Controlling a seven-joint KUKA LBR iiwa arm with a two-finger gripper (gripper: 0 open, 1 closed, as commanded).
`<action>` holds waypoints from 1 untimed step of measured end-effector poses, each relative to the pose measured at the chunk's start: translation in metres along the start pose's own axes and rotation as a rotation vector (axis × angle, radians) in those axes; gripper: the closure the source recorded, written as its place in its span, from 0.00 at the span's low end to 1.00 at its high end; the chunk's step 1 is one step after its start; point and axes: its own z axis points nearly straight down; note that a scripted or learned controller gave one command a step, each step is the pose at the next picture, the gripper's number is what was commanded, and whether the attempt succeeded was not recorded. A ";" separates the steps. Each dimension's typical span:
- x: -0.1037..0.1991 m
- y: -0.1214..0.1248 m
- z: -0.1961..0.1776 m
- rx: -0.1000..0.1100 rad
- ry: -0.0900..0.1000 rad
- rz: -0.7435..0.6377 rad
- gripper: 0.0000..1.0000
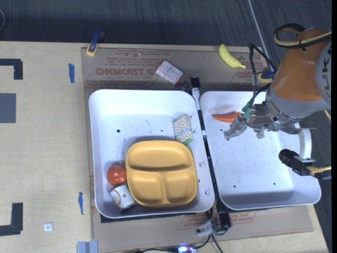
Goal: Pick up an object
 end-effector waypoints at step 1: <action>-0.052 0.012 0.130 -0.007 -0.003 0.002 0.00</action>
